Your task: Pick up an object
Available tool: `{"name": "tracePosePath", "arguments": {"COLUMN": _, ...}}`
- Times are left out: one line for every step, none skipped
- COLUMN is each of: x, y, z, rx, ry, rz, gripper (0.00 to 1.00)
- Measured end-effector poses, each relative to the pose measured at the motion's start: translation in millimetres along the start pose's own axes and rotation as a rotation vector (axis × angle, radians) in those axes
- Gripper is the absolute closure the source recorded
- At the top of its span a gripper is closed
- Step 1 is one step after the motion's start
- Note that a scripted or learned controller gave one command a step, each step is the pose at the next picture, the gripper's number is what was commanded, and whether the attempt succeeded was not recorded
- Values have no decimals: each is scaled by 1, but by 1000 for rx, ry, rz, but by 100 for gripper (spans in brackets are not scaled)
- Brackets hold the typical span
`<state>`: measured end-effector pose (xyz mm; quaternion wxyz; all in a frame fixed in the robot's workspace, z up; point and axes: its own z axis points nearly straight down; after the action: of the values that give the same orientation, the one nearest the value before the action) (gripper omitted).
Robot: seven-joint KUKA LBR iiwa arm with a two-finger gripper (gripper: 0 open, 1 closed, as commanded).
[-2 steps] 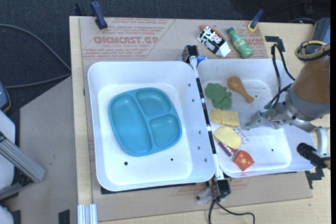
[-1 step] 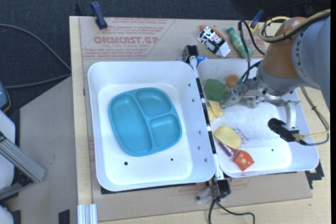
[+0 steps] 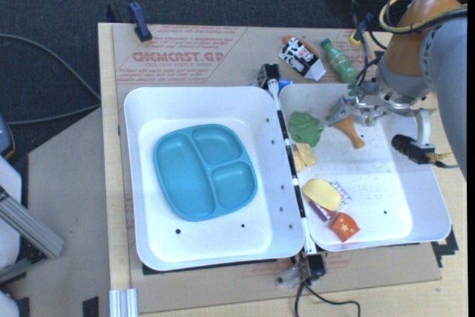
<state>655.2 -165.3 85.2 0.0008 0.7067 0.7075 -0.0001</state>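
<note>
The gripper (image 3: 355,109) hangs low in the right bin (image 3: 415,223) over a brown wooden piece (image 3: 349,130) — likely its target; whether it's grasping, I can't tell.

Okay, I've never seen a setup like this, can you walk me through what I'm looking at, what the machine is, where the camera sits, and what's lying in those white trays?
This is one photo from a camera fixed above a workbench, looking down at a slant. The grey machine with the orange band, entering from the right, is a robot arm. Its pincer hangs low over the right bin, just above a small orange-brown object; I can't tell whether it grips anything. Two shallow white bins sit side by side. The left bin holds a blue divided plate. The right bin holds small toy-like items: a green leafy piece, a yellow piece and a red piece. Behind the bins, a green bottle and a black-and-white item lie on the bench.
</note>
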Motion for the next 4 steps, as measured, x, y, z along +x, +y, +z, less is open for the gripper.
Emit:
{"name": "tracePosePath", "arguments": {"x": 1, "y": 1, "z": -10, "rx": -2, "ry": -2, "rz": -2, "gripper": 100}}
{"name": "tracePosePath", "arguments": {"x": 88, "y": -22, "z": -101, "rx": -2, "ry": 2, "rz": -2, "gripper": 100}}
{"name": "tracePosePath", "arguments": {"x": 174, "y": -83, "z": -99, "rx": 4, "ry": 3, "rz": 0, "gripper": 100}}
{"name": "tracePosePath", "arguments": {"x": 201, "y": -100, "z": -111, "rx": 4, "ry": 3, "rz": -1, "gripper": 100}}
